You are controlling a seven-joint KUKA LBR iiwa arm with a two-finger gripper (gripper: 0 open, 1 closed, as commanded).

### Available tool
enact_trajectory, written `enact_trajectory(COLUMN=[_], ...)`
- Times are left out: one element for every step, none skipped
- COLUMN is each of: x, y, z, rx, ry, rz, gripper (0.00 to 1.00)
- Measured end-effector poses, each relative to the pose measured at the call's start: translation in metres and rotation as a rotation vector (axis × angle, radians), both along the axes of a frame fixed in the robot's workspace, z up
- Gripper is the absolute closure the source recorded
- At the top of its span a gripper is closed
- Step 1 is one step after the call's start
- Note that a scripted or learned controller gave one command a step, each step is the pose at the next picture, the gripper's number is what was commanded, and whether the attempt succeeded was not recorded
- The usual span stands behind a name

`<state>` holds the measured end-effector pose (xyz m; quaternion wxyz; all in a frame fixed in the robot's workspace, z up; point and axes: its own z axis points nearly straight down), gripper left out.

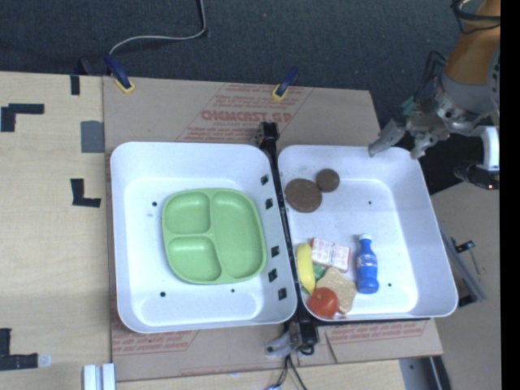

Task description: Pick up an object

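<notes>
— Bottle (367, 264), blue with a white cap: light, stiff, probably slick plastic, lying well below and left of the end effector (400, 139) in the right bin (422, 187).

— Take it across the body. End effector's grip state: cannot tell; it carries nothing visible.

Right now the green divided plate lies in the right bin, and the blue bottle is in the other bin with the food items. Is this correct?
Not quite. The camera view shows the green divided plate in the left bin; the blue bottle is in the right bin with the food items.
</notes>
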<state>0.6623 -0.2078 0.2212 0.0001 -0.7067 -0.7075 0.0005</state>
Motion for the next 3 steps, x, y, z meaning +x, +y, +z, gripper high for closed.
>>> enact_trajectory(x=[-0.075,-0.129,-0.157], y=[0.043,0.053,0.067], z=[-0.108,-0.135,-0.134], rx=[0.002,-0.001,-0.004], ry=[0.004,-0.005,-0.010], rz=[-0.001,-0.001,-0.001], gripper=[0.00,0.00,0.00])
